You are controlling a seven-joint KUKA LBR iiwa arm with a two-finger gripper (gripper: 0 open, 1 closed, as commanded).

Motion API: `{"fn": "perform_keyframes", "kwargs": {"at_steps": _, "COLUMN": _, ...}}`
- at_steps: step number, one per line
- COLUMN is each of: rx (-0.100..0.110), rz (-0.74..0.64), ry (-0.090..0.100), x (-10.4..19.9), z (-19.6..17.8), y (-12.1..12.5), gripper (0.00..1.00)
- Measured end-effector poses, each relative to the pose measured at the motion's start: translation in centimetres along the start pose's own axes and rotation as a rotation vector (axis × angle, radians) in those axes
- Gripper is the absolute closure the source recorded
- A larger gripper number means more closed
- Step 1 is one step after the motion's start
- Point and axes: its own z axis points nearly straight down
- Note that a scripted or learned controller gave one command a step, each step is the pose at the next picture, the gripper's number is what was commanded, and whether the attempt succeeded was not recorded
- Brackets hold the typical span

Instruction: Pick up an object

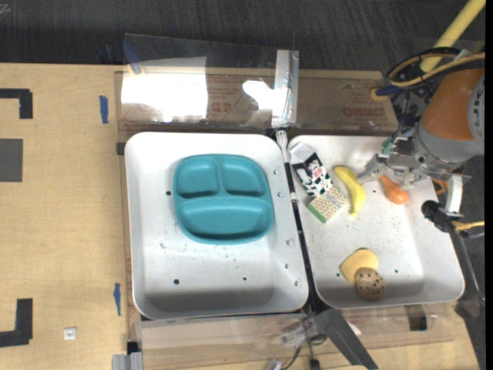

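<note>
Gripper (398, 169), grip state unclear, hovers just above the orange object (397, 195).

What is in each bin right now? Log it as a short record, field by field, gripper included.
left bin: teal divided tray, lying flat near the middle
right bin: banana, cow-print carton, orange object, yellow and brown toy
carton and banana: side by side near the bin's left wall
gripper: over the right bin's far right corner, just above the orange object
held object: none seen between the fingers
</note>
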Motion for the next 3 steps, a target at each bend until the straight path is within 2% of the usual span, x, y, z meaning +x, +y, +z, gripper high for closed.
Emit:
{"fn": "perform_keyframes", "kwargs": {"at_steps": 1, "rx": 0.039, "rz": -0.072, "ry": 0.002, "x": 3.9, "z": 3.3, "y": -0.1, "gripper": 0.00}}
{"fn": "perform_keyframes", "kwargs": {"at_steps": 2, "rx": 0.034, "rz": -0.073, "ry": 0.003, "x": 4.0, "z": 2.1, "y": 0.2, "gripper": 1.00}}
{"fn": "perform_keyframes", "kwargs": {"at_steps": 3, "rx": 0.040, "rz": 0.051, "ry": 0.002, "x": 13.1, "z": -6.8, "y": -0.1, "gripper": 1.00}}
